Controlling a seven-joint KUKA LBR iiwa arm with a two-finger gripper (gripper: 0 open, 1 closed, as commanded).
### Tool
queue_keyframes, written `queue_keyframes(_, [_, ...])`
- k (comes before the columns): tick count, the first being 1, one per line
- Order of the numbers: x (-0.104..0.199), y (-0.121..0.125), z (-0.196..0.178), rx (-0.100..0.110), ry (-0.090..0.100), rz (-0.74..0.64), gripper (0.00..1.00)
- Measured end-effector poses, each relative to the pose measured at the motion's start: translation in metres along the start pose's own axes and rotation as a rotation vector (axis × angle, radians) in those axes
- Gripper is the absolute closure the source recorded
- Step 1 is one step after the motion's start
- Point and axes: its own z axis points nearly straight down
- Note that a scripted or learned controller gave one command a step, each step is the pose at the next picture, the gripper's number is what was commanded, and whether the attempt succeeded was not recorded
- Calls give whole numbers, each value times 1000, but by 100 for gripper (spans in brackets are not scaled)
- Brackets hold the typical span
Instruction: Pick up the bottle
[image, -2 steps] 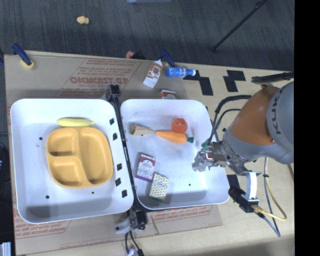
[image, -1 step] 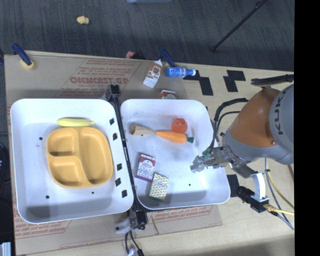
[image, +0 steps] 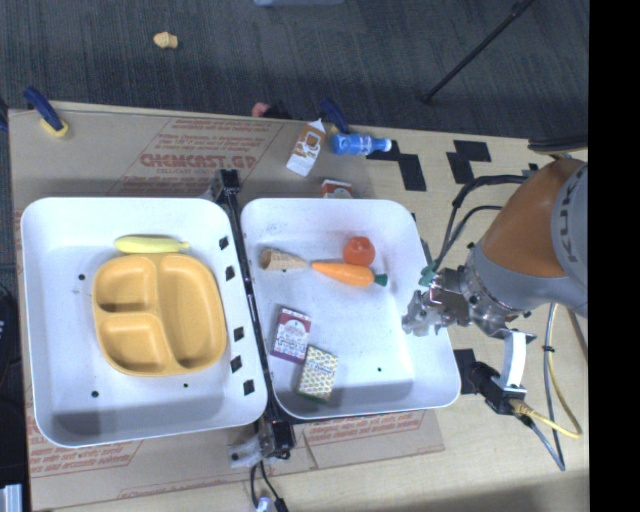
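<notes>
Blue bottle (image: 358, 145) lies on table (image: 480, 440) beyond right bin's (image: 400, 215) far rim, outside both bins. Tool (image: 418, 318) at that bin's right edge; grip state cannot tell.

The arm (image: 545, 235) comes in from the right, its orange band uppermost (grey wrist just below it). The hand (image: 428, 312) sits low at its left end, pointing left; cables loop around the wrist.
</notes>
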Motion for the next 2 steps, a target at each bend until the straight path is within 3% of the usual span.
queue_keyframes(1, [1, -1, 30, 5, 2, 402, 100])
queue_keyframes(2, [25, -8, 41, 6, 2, 788, 100])
